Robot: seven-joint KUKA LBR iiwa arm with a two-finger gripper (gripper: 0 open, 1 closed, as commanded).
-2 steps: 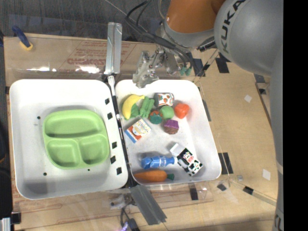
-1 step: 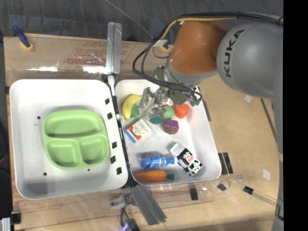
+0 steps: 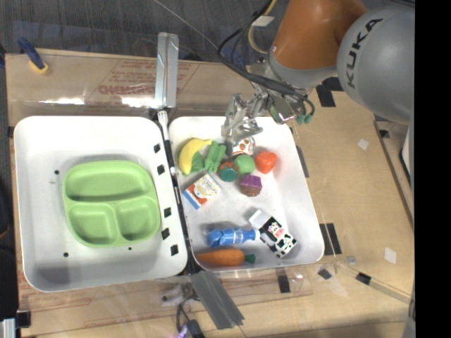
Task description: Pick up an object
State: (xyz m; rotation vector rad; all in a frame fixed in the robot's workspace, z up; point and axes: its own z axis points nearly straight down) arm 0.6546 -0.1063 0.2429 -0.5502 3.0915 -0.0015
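Camera view: hand [image 3: 242, 127] above small white-and-red carton [image 3: 244, 146], upright.

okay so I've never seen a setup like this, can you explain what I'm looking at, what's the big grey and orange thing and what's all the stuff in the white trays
The big grey and orange thing is a robot arm reaching in from the right. At its end is a metal gripper, a two-fingered claw for picking things up. The picture comes from one camera fixed above the bench, looking down at a slant.

Two shallow white bins sit side by side. The left bin holds a green divided plate. The right bin holds toy food and small items: a banana, a carrot, a blue bottle, a cow-patterned carton and some round fruits.

The gripper hangs over the pile's top edge. I can't tell whether it holds anything.
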